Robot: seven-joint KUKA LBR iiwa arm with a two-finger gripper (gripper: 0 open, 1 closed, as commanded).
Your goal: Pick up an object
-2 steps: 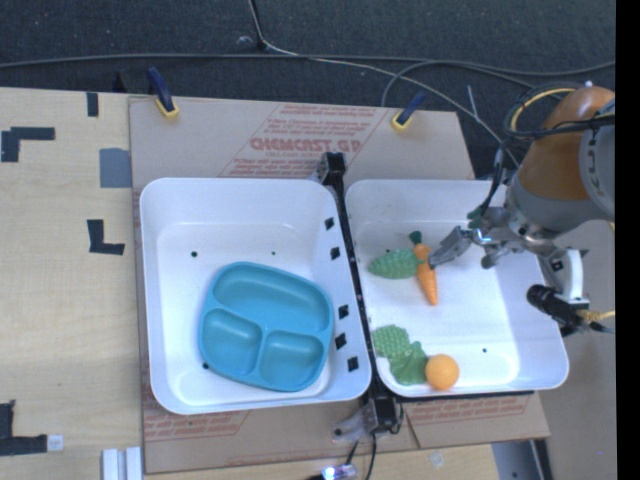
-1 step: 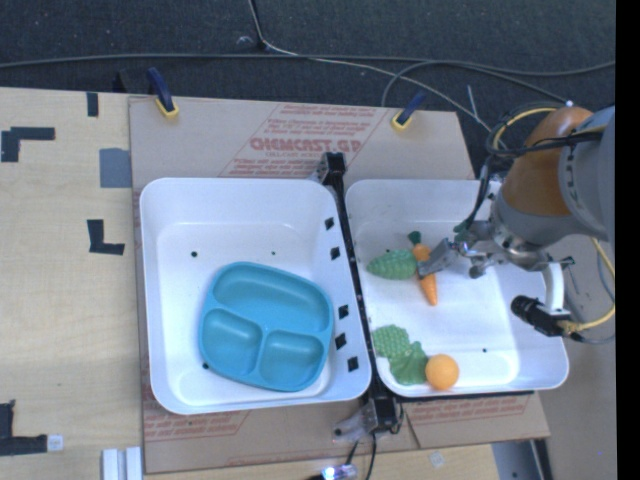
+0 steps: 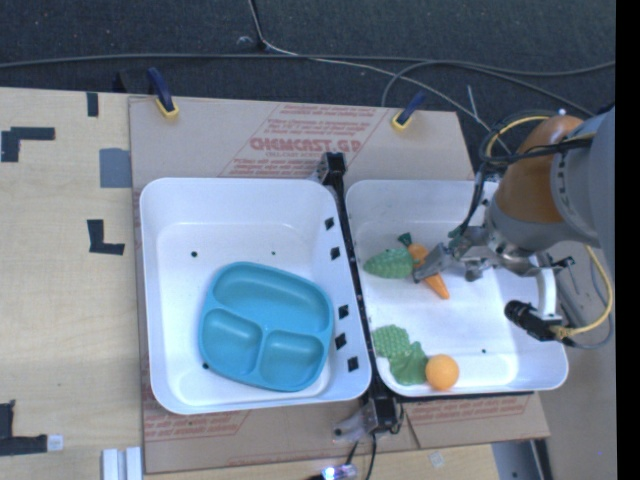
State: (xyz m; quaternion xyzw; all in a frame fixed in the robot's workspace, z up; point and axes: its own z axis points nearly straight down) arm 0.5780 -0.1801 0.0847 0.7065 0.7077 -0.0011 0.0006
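Reaching in from the right, my arm (image 3: pixel 560 183) hangs over the right bin (image 3: pixel 500 363), its orange band showing just above the wrist. My hand (image 3: pixel 447 260) is down low near the middle of that bin, right at the carrot (image 3: pixel 433 277), an orange toy with a green top that lies tilted on the white floor. My fingertips sit against the carrot's upper end, but I cannot tell whether they are parted or closed on it, so I make no claim of a grasp.

Just left of the carrot, touching or nearly touching it, lies a green leafy piece (image 3: pixel 390 263). Nearer the front wall of the same bin rests a second green leafy piece (image 3: pixel 398 351), and an orange ball (image 3: pixel 441 371) sits just beside it on the right, close to the front rim.

The left bin (image 3: pixel 165 218) holds 1 thing, a blue divided plate (image 3: pixel 265 325) with 3 compartments, lying flat toward the front of the bin. The 2 bins stand side by side with a black divider strip (image 3: pixel 345 268) between them, on a cardboard sheet (image 3: pixel 290 138) held by 2 clamps (image 3: pixel 160 96) at its far edge, all on the wooden table (image 3: pixel 60 328). Cables (image 3: pixel 330 60) trail across the dark floor beyond.
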